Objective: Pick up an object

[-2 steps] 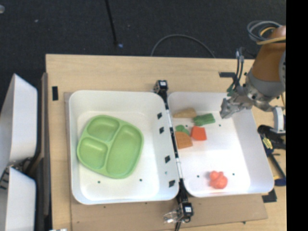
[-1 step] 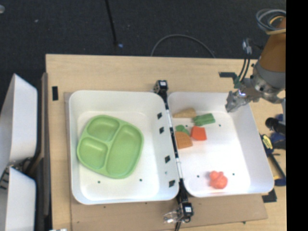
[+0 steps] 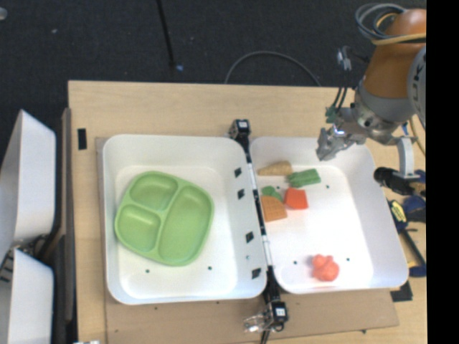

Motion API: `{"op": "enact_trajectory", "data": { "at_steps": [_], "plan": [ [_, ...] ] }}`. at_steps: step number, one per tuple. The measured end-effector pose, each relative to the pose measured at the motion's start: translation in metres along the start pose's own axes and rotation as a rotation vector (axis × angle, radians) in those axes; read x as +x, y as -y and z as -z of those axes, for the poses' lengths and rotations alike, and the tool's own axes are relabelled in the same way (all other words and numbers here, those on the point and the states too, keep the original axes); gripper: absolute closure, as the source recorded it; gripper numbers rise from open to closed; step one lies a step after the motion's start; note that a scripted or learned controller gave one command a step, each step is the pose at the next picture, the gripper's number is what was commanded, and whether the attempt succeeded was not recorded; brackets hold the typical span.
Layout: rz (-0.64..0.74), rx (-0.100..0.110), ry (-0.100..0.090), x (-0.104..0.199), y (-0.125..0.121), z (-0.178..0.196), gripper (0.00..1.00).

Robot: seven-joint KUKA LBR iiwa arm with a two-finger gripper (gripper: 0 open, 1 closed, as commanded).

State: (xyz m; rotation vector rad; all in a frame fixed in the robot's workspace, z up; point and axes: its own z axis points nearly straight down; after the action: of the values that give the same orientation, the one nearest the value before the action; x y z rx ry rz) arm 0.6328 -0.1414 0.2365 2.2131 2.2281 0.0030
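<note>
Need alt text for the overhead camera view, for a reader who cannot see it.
The grey-and-orange arm's gripper hangs over the far edge of the right bin, above a cluster of small toy foods near the divider, with one red piece apart toward the near side. The left bin holds a green divided plate.

The bench (image 3: 179,106) looks like pale matt wood; both bins (image 3: 172,271) seem smooth white plastic (faintly glossy), and the green plate (image 3: 165,217) smooth plastic too.
</note>
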Motion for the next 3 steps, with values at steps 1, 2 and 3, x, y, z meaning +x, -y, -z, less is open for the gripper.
{"op": "enact_trajectory", "data": {
  "at_steps": [1, 2, 3],
  "plan": [
    [0.0, 0.003, 0.0, 0.054, -0.006, -0.01, 1.0],
    [0.001, 0.0, 0.0, 0.107, -0.014, 0.003, 1.0],
    [0.0, 0.001, 0.0, 0.15, -0.022, 0.005, 1.0]
  ]
}}
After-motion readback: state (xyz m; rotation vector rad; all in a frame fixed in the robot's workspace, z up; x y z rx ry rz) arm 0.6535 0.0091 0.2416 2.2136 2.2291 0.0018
